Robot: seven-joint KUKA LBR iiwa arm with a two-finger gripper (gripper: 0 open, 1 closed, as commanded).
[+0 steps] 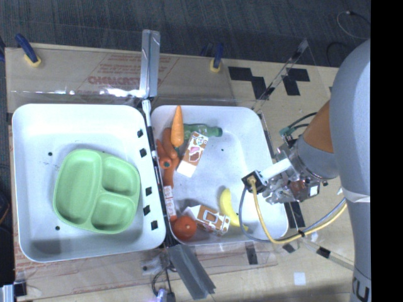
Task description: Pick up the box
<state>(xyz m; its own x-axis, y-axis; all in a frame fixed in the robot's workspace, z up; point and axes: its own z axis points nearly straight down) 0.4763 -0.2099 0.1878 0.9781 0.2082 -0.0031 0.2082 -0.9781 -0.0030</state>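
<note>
A small white and red carton box lies tilted in the upper middle of the right bin, just below a carrot. A second printed box lies at the bin's front, between a tomato and a banana. My gripper hangs over the right bin's right wall, well to the right of both boxes and touching neither. Nothing is visibly held. A yellow cable loops down from the wrist.
An orange carrot, a green item, red-orange pieces, a banana and a tomato crowd the right bin. A green divided plate sits in the left bin.
</note>
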